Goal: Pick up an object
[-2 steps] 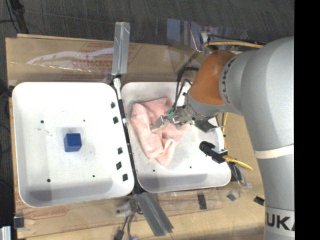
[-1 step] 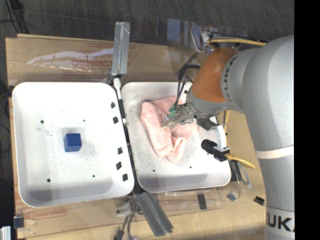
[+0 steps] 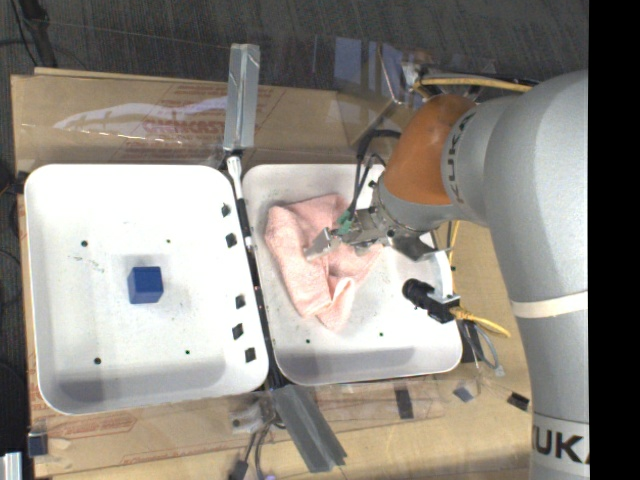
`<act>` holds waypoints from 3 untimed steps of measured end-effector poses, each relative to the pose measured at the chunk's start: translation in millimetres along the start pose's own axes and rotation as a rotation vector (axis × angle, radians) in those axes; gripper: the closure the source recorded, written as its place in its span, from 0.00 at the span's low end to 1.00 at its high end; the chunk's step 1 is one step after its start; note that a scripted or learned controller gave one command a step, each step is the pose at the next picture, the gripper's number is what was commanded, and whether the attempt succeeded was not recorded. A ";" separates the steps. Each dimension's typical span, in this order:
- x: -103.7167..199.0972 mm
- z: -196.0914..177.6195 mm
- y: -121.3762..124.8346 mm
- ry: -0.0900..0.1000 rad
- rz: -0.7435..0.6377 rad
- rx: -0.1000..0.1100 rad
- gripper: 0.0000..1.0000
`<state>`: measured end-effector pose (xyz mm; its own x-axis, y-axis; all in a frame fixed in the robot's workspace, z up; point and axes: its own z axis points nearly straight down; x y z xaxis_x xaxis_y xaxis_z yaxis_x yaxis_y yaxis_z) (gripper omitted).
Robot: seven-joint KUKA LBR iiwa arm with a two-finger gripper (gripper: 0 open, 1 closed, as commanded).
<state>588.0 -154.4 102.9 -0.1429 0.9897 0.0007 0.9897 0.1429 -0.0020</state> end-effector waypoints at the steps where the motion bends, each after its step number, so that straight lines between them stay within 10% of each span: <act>1: 0.0 0.0 0.0 0.000 0.000 0.000 0.00; 3: -16.2 7.9 31.6 -0.003 -0.271 -0.006 0.00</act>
